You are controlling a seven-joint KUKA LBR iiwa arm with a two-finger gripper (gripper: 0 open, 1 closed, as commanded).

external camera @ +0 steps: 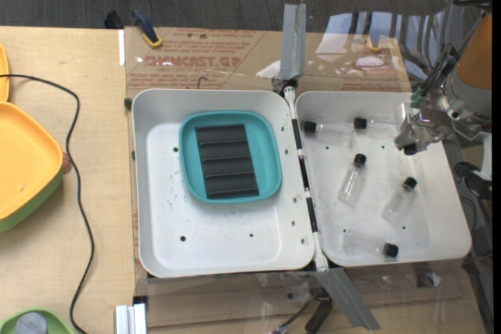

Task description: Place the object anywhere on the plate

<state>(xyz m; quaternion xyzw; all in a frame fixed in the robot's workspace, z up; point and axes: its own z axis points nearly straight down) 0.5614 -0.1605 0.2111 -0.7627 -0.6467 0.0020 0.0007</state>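
A teal plate (268, 168) with a dark ribbed insert (226, 161) lies in the left white bin (160, 199). Several clear vials with black caps lie scattered in the right bin (446, 242), among them one vial (351, 177) near the middle and another vial (398, 200) to its right. My gripper (410, 138) hangs over the right bin's far right part. A small black cap (409, 149) sits right at its tip. Whether that cap is held or lies on the bin floor below is unclear.
Yellow and green dishes (23, 168) rest on the wooden bench at the left, with a black cable (77, 168) running past them. Cardboard (203, 59) lies behind the bins. A grey upright post (293, 43) stands at the back between both bins.
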